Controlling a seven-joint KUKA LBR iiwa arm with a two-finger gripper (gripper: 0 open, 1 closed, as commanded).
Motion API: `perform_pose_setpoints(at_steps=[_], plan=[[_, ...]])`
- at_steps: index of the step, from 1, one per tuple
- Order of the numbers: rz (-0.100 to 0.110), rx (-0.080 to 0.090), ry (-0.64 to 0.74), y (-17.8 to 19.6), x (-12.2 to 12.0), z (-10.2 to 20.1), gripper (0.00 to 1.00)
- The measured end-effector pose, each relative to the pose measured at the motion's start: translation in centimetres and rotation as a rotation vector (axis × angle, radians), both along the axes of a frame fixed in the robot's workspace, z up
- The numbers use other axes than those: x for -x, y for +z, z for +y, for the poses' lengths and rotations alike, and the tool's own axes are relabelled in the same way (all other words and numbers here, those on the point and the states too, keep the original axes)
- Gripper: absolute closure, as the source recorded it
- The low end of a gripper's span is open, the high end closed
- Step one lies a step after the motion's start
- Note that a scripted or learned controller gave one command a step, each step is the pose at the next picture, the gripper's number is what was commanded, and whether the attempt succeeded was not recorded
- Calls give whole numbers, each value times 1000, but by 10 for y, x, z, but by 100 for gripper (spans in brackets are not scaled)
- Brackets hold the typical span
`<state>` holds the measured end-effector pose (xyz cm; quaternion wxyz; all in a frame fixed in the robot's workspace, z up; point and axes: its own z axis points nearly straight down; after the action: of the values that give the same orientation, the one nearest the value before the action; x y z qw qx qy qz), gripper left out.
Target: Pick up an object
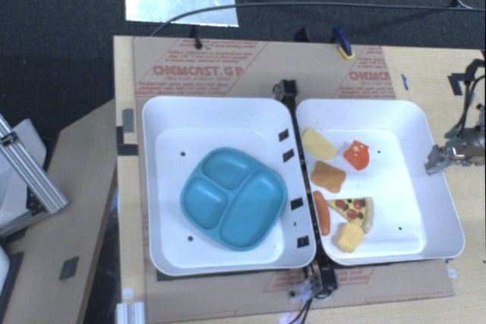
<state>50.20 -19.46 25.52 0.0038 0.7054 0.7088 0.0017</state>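
Note:
The right bin [410, 125] holds several toy foods on its left side. A pale yellow piece [319, 144] lies at the top, with a red piece [357, 155] to its right. Below them sit an orange-brown piece [328, 177], a long orange sausage shape [322, 212], a pizza slice [354, 206] and a yellow chunk [349, 237]. My gripper [449, 155] is at the view's right edge, just outside the right bin's right rim, well away from all the foods.
The left bin [163, 125] holds a blue divided plate [233, 197]. Black clips run along the wall shared by the two bins [296, 163]. A cardboard sheet [197, 72] lies under both bins. A cable crosses the dark floor behind the bench.

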Motion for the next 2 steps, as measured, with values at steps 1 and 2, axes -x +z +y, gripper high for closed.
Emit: perform_pose_setpoints(at_steps=[1,2], plan=[[6,-4,6,-13,-16,56,100],[7,-5,5,-23,-26,101,100]])
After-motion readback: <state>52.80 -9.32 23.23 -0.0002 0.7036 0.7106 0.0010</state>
